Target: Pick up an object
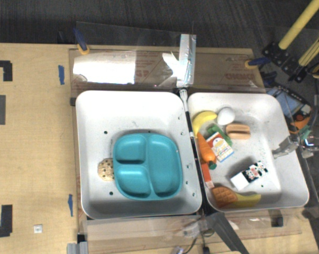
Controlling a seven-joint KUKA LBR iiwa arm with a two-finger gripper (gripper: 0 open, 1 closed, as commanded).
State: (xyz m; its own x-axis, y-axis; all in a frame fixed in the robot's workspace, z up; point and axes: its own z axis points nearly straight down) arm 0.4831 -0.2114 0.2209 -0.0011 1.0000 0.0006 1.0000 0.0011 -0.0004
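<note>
The right bin (pixel 270 107) holds several toy foods. A yellow lemon-like piece (pixel 202 119), a white egg (pixel 225 115) and a hot dog bun (pixel 238 131) lie at its far left. An orange carrot (pixel 206 148) and a small juice carton (pixel 220 146) sit beside them. A black-and-white box (pixel 248 175) rests near the middle front. A brown bread piece (pixel 224 196) and a yellow banana (pixel 249 198) lie along the front wall. My gripper (pixel 295 143) is at the bin's right rim, apart from all of these, with nothing seen in it.
The left bin (pixel 96 115) carries a teal divided plate (pixel 147 164) with a cookie (pixel 106 169) against its left side. A clear taped panel (pixel 133 62) stands behind the bins. Yellow-handled tools (pixel 302 20) and cables crowd the far right.
</note>
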